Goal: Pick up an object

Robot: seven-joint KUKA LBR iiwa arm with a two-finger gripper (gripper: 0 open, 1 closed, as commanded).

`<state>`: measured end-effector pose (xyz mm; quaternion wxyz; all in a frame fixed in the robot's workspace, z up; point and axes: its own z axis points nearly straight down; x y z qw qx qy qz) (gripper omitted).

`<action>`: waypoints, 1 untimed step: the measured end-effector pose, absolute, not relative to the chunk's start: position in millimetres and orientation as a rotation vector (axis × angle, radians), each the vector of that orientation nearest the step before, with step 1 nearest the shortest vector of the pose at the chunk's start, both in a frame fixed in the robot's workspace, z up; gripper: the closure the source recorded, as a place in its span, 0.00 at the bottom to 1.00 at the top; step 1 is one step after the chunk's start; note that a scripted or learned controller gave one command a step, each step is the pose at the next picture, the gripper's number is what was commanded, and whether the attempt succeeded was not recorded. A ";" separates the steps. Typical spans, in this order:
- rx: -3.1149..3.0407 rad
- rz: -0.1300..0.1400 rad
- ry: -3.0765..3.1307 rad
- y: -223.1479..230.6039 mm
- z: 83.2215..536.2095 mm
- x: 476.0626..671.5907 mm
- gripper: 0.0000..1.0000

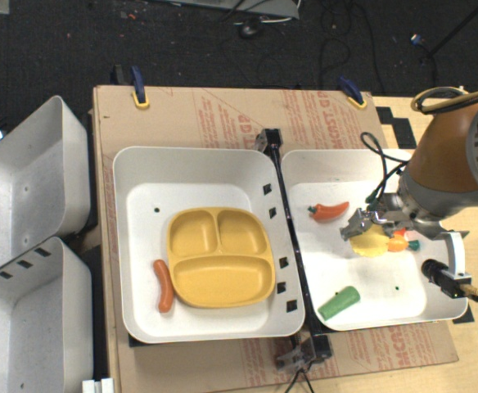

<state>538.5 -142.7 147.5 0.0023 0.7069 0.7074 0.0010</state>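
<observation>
The end effector (362, 224) hangs low in the right bin (304, 172), just beside a yellow toy (372, 245) that lies against small orange and green pieces (400, 241); whether its grip is wide or narrow I cannot tell. Relative to the yellow toy, a red pepper (330, 211) lies just up-left, and a green cylinder (339, 302) sits below, nearer the front wall. In the left bin (137, 219) rest a yellow divided plate (220, 257) and an orange sausage (164, 285) beside it.
</observation>
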 end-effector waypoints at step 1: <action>2.216 0.004 2.218 -152.6 205.0 542.3 1.00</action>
